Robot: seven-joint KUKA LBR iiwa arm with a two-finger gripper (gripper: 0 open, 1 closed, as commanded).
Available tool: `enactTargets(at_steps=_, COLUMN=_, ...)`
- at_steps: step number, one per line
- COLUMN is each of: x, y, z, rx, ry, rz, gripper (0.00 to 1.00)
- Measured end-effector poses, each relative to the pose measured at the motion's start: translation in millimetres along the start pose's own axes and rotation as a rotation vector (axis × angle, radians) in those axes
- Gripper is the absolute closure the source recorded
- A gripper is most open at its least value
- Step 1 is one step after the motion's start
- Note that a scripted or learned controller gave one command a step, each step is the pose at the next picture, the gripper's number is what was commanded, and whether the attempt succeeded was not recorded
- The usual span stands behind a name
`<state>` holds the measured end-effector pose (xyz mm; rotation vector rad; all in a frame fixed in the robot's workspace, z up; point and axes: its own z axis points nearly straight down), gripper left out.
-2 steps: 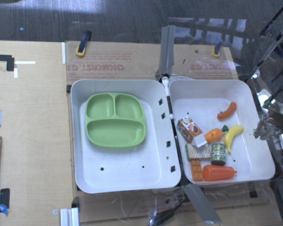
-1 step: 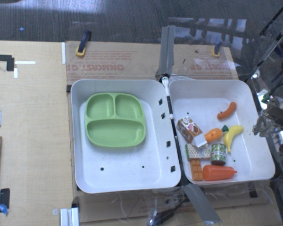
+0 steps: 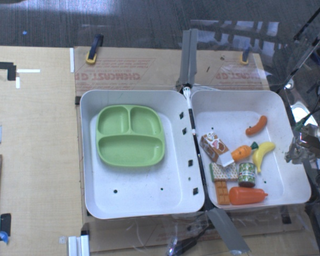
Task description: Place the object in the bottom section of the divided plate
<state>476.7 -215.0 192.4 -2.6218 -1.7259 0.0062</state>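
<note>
The plate (image 3: 130, 136) is set in the left bin (image 3: 96, 196), its wide bottom section turned toward the near edge and left bare to receive an item. The candidate objects are grouped in the right bin (image 3: 280, 111): a sausage (image 3: 256, 125), a banana (image 3: 263, 153), a carrot (image 3: 241, 153), a can (image 3: 246, 174), a box (image 3: 214, 147) and an orange bottle (image 3: 247, 196), and which is meant cannot be told. The claw (image 3: 304, 145) is seen at the right bin's outer rim, blurred, so its state cannot be told; no object is seen in it.
</note>
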Motion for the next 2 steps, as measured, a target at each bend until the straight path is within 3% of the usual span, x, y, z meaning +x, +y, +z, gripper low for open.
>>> enactTargets(at_steps=1, x=8.3, y=-3.1, z=96.5, rx=-0.001, ry=0.001, rz=-0.253, gripper=1.0)
enactTargets(at_steps=2, x=10.4, y=-3.4, z=96.5, rx=0.0, ry=0.004, rz=-0.257, gripper=0.0)
